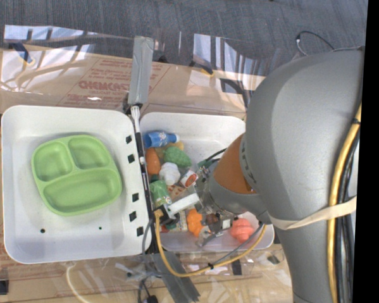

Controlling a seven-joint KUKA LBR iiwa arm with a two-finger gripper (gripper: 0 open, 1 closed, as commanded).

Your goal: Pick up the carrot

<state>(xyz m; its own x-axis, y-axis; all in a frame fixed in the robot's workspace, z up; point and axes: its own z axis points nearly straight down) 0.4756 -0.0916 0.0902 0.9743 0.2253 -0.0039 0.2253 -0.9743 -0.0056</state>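
The hand (212,223) hung low in the right bin (238,128) – just beside the carrot (194,223) among piled toys – likely lining up a grasp; its grip was impossible to judge

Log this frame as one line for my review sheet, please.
arm: over right bin | gripper: low among toys, near front wall | carrot: beside gripper, grasp unclear | green plate: left bin
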